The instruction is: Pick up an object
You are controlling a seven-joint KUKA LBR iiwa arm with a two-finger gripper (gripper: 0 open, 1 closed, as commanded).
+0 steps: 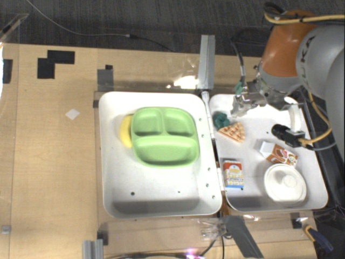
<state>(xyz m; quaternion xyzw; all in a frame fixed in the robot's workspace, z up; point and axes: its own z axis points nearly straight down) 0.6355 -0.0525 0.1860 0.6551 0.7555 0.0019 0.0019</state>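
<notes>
Our gripper hangs over the far part of the right bin.

Just below it we see a flat, grid-textured waffle wedge, with a small dark-teal lump at its left. Nearer us lie a small printed carton, a round white cup and a glossy packet. A smooth green divided plate sits far left. We cannot tell its grip.
</notes>
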